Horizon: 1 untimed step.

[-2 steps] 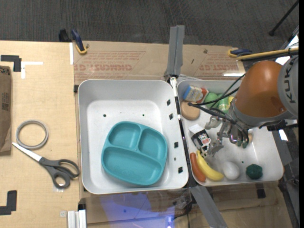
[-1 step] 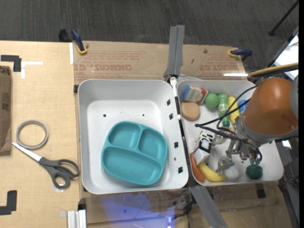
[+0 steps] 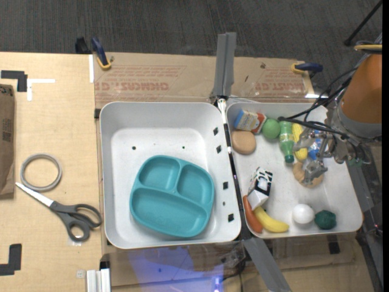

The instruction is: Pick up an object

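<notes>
My gripper point(image 3: 312, 170) hangs low over the right side of the right bin point(image 3: 349, 190), below the grey wrist and orange band point(image 3: 368, 90). A small tan object point(image 3: 299, 174) lies right under it, partly covered; I cannot tell whether they touch. Just to its left stand a green bottle point(image 3: 286, 140) and a yellow item point(image 3: 296, 132). Further left are a green ball point(image 3: 270, 128), a tan oval point(image 3: 244, 142) and a blue-and-white can point(image 3: 247, 119).
Near the right bin's front lie a black-and-white carton point(image 3: 261, 184), a banana point(image 3: 271, 222), an orange stick point(image 3: 251, 215), a white ball point(image 3: 302, 213) and a dark green lump point(image 3: 325, 219). The left bin point(image 3: 115, 163) holds a teal divided plate point(image 3: 173, 196). Scissors point(image 3: 67, 212) and a tape ring point(image 3: 41, 171) lie on the bench.
</notes>
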Each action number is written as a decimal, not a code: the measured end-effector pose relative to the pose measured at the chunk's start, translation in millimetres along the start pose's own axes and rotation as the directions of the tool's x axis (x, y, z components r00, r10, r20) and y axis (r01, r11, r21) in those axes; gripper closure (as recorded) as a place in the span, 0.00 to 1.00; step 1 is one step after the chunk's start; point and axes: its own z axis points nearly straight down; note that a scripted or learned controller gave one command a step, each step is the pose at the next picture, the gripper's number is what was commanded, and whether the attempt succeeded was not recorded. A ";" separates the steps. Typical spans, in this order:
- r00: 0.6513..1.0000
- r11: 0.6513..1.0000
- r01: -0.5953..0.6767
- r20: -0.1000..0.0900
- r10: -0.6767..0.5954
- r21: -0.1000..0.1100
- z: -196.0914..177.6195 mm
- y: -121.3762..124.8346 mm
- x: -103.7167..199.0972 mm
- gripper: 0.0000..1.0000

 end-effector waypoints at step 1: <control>0.997 0.997 -0.082 -0.004 0.082 -0.002 51.0 27.3 -23.7 0.00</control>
